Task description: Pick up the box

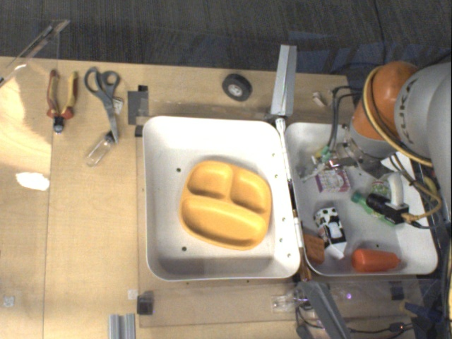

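Observation:
A small flat box [332, 181] with a purple and white print lies in the right bin [424, 263], near its back left part. The gripper [329, 158] hangs just behind and above the box, at the end of the grey arm with the orange band [385, 90]. Nothing shows between gripper and box that tells of a hold. The arm's wrist covers the bin's back right corner.
The right bin also holds a white and black item [330, 226], a brown piece [313, 248], an orange-red object [376, 260] and a green pen-like thing [361, 199]. A large yellow loaf-shaped object [226, 203] lies in the left bin [162, 147]. Scissors [106, 94], pliers [60, 97] and a tape roll [237, 86] lie on the bench.

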Available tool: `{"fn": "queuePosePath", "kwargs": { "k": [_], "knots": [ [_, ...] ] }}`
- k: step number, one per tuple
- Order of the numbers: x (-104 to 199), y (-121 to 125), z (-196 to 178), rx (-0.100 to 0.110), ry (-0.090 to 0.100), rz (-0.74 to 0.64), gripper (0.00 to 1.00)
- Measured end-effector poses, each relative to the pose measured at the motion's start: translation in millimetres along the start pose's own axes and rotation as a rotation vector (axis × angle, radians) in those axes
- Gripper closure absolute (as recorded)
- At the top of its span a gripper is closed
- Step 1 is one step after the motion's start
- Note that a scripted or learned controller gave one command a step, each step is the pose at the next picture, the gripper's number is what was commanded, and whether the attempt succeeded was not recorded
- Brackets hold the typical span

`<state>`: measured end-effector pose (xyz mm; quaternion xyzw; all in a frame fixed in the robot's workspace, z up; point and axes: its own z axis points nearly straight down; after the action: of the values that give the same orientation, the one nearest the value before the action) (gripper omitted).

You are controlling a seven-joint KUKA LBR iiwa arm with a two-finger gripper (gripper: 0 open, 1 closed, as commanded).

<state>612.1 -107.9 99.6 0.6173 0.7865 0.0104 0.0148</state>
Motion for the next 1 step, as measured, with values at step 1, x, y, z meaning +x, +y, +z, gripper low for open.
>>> {"fn": "queuePosePath", "kwargs": {
  "k": [1],
  "knots": [
    [-3.2, 3.0, -14.0, -0.009, -0.009, -0.002, 1.0]
  ]
}}
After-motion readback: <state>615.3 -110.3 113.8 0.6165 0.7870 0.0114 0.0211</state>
